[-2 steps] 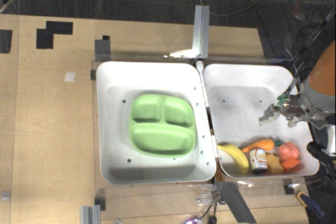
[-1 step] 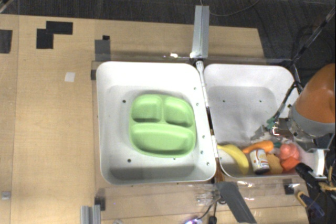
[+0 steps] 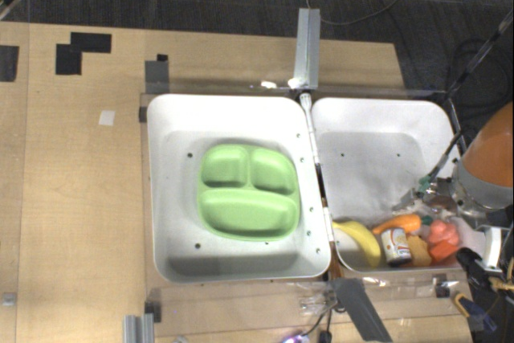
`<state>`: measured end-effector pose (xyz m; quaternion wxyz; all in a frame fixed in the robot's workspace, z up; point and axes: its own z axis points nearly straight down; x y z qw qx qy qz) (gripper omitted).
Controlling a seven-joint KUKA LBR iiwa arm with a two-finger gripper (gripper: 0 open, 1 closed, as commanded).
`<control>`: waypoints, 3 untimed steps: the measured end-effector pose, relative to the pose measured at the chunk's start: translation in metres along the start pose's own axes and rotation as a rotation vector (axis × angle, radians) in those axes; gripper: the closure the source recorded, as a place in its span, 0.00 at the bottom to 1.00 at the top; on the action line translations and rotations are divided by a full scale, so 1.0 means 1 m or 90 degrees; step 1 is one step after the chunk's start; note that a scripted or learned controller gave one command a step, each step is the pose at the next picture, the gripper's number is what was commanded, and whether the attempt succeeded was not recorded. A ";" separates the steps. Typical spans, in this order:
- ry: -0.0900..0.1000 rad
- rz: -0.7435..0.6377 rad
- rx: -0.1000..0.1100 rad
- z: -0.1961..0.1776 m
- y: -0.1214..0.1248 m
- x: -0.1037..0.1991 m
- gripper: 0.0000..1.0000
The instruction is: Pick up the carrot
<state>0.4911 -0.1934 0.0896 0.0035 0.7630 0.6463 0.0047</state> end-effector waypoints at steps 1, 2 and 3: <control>-0.005 -0.239 -0.006 -0.001 -0.003 0.027 0.00; -0.002 -0.197 0.004 -0.034 0.008 -0.004 0.00; -0.001 -0.013 0.005 -0.035 -0.011 0.047 0.00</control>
